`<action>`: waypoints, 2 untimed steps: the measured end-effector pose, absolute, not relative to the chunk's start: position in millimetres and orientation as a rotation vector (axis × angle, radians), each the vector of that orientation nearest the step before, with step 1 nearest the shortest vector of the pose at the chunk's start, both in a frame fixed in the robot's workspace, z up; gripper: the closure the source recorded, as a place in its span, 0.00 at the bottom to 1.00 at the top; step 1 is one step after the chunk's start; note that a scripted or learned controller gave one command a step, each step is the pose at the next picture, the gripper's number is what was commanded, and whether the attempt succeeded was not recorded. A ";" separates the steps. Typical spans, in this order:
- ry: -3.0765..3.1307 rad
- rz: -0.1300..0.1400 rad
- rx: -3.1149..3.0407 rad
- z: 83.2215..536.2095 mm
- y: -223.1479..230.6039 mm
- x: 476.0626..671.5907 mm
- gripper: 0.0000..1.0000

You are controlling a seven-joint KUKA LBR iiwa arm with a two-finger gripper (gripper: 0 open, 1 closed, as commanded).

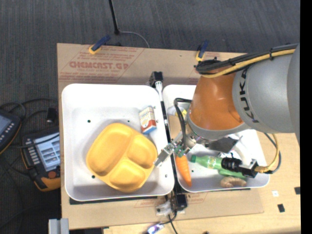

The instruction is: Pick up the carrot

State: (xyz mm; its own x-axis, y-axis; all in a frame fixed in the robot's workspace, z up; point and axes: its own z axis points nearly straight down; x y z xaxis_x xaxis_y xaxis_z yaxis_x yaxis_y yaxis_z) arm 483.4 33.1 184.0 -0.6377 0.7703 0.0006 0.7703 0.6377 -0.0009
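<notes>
The orange carrot (183,170) lies in the right bin (261,179) near its front left corner, green end pointing up toward the wrist. The arm's orange band and grey wrist hang over that bin. My gripper (171,153) is just above the carrot's top end, at the wall between the two bins. Its fingers stand open: one metal finger (162,156) reaches over the left bin's rim, the other sits beside the carrot's green top. Nothing is between them, and the carrot rests on the bin floor.
A green bottle with a black cap (210,161) lies right of the carrot, with a brown lumpy item (233,182) in front of it. The left bin (78,106) holds a yellow divided plate (122,156) and a small red-and-white carton (147,119).
</notes>
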 end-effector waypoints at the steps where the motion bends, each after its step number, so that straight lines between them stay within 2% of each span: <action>1: -3.120 0.000 -0.368 184.3 10.9 483.8 0.00; 2: -3.139 -0.001 0.148 184.4 19.2 483.8 0.00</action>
State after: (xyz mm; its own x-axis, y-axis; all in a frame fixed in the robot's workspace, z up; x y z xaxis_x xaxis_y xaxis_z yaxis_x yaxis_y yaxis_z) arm 483.8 19.2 184.4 -0.9956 -0.0942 -0.0008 -0.0942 0.9956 0.0006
